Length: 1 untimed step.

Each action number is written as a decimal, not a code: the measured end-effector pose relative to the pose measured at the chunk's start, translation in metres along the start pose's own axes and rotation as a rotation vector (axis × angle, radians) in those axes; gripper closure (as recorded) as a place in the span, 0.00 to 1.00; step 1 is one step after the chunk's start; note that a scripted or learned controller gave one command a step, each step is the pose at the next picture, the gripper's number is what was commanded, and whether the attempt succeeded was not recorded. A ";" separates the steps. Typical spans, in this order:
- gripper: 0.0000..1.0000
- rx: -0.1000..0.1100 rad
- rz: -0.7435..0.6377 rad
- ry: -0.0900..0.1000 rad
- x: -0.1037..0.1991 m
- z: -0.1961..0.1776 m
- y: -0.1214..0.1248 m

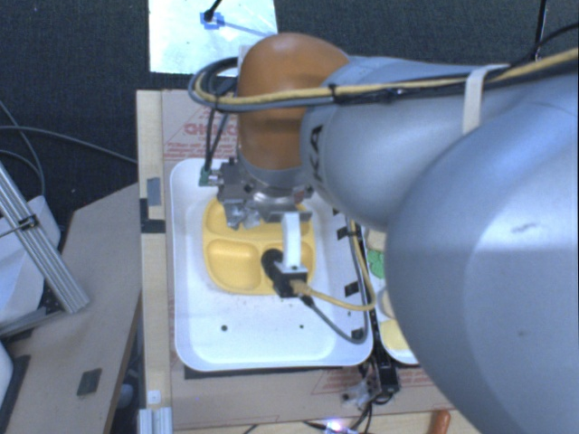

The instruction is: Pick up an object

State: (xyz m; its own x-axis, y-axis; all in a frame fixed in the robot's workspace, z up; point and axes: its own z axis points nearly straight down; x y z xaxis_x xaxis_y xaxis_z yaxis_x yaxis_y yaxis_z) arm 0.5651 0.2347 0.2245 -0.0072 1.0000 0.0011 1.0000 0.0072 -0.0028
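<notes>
The big grey arm (pixel 470 242) is closest to us. It comes in from the right and covers a lot of the picture.

Below it, at the front, is the edge of the brown counter (pixel 99 242). There are some small wires at the front edge, near the bottom of the picture.

On the counter sits the left white bin (pixel 244 342). The front part of its floor is bare and white, with a few tiny dark dots on it. A little of the right white bin (pixel 391 355) peeks out from under the arm, just beside the left one. Something pale yellow and something green (pixel 374 262) lie in it, but they are too hidden to name.

A bit further back in the left bin lies a yellow tray (pixel 231 260). It has shallow hollows in it. This is the thing to pick up, and it lies flat on the bin floor.

The hand (pixel 271 220) hangs right over the yellow tray, pointing down at it. I cannot tell if the hand is open or closed, or if it touches the tray. A yellow cable (pixel 339 304) loops from the hand across the bin to the right.

Above the hand is the round orange band (pixel 280 98) of the arm.

Far at the back, a white sheet of paper (pixel 213 21) lies on a dark cloth.

At the left side, a silver metal bar (pixel 41 251) leans at a slant.
</notes>
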 end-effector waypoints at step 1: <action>1.00 0.000 -0.001 0.000 0.001 -0.019 -0.077</action>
State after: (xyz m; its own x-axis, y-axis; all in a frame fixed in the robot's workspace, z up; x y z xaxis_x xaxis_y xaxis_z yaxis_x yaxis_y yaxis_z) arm 0.4881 0.2348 0.2437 -0.0082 1.0000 0.0008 1.0000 0.0082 -0.0029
